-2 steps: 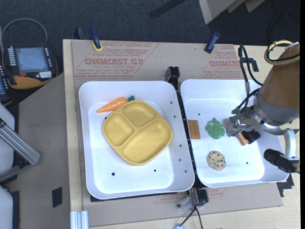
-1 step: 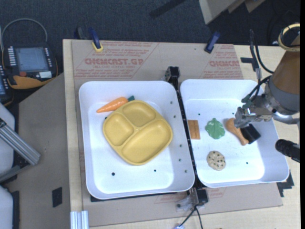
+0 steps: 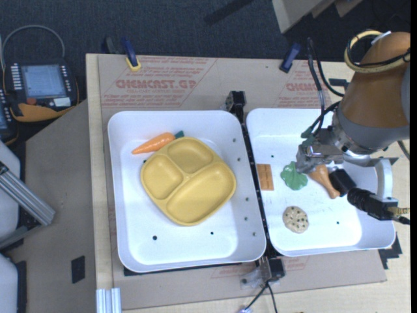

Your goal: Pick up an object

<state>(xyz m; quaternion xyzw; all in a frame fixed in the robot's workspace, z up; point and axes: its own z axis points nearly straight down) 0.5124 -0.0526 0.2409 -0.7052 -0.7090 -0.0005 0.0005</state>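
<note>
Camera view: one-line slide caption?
Gripper above green toy in right bin, near cookie; yellow plate and carrot in left bin.

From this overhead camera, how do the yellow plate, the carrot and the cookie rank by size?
1. Yellow divided plate, by far the largest.
2. Carrot, long and thin.
3. Cookie, smallest.

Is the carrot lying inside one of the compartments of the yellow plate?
No, the carrot lies on the floor of the left bin, beside the upper left rim of the yellow plate.
</note>
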